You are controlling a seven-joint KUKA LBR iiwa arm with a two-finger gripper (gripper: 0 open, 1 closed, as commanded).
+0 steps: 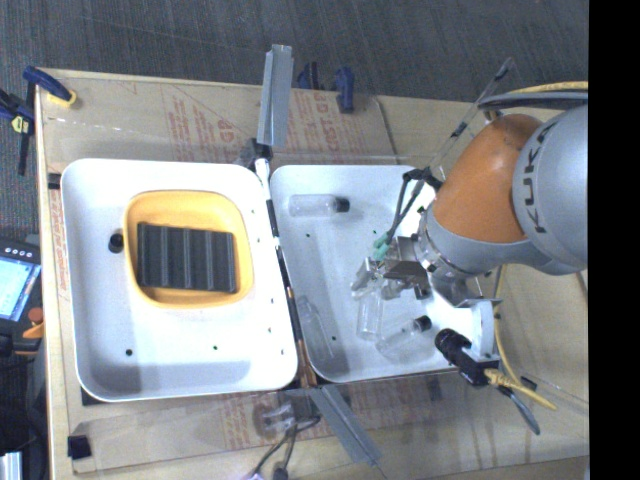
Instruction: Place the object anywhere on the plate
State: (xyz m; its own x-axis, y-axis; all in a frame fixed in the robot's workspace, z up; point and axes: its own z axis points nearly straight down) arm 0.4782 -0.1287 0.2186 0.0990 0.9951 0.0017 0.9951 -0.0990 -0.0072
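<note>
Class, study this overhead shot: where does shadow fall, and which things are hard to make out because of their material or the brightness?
In the camera view, soft shadow lies along the lower inside wall of the left bin, below the yellow plate. The right bin is bright, so the clear plastic items near the gripper nearly vanish against the white. The clear tube with a dark cap shows faintly.
</note>
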